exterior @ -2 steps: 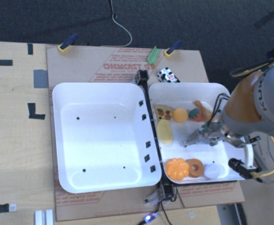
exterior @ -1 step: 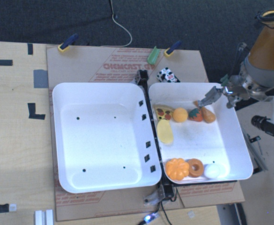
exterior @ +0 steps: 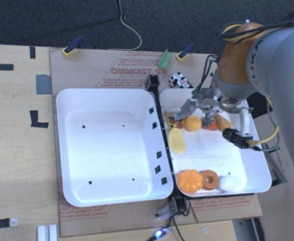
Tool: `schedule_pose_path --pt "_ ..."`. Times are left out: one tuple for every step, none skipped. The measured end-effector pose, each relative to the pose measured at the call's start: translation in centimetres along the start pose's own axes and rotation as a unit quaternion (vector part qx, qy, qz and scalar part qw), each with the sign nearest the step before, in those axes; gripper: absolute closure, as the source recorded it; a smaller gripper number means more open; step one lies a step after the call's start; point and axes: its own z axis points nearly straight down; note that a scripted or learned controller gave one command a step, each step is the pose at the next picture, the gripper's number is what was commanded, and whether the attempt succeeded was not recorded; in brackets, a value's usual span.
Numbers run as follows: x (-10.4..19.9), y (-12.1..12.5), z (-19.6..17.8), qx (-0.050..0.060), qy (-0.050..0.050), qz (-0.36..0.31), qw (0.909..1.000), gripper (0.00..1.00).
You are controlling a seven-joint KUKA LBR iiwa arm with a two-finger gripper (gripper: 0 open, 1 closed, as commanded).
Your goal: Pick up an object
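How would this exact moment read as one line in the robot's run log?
gripper: low in right bin | nearest: orange ball | grasp: unconfirmed | left bin: untouched

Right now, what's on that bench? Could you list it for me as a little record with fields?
Left bin: white, shallow
Right bin: holds toy foods
Top of right bin: round orange fruit, carrot-like piece
By the divider: pale yellow piece
Front edge: orange pumpkin, doughnut, white ball
Arm: gripper low over the round orange fruit

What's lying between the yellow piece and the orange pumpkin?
Nothing: in the camera view, bare white bin floor separates the yellow piece from the orange pumpkin.
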Motion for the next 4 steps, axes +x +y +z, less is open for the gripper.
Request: schedule_pose_path --pt "-1.8 -1.0 10.1 0.000 -0.002 0.004 1.0000 0.00" --pt "-0.8 2.2 9.5 -0.003 -0.002 0.003 1.0000 0.00" --pt "-0.9 2.0 8.5 0.000 -0.003 0.003 1.0000 1.00" --pt "2.0 1.0 -7.4 -0.010 -0.002 0.002 0.9999 1.00"
